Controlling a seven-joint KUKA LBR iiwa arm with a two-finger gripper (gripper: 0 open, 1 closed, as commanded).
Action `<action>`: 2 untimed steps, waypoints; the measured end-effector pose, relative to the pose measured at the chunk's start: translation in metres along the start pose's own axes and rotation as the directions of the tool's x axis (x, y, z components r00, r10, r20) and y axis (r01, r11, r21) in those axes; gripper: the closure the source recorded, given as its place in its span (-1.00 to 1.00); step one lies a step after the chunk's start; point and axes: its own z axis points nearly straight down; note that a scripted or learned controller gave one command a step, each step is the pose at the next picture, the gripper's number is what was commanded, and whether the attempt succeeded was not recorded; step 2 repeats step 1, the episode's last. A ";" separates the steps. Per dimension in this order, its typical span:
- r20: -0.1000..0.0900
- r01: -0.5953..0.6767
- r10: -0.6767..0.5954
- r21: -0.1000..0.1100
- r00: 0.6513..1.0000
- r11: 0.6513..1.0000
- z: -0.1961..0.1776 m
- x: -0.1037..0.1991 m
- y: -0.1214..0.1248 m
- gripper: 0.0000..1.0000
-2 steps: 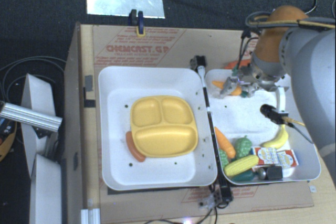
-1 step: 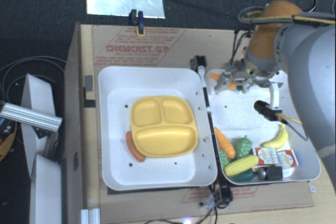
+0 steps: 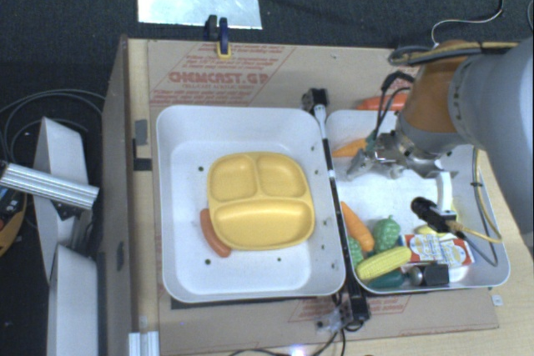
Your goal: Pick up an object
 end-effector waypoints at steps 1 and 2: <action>0.000 0.002 -0.002 -0.003 1.000 1.000 -0.001 0.005 0.039 -1.00; 0.000 0.002 -0.002 -0.003 1.000 1.000 -0.001 0.005 0.039 -1.00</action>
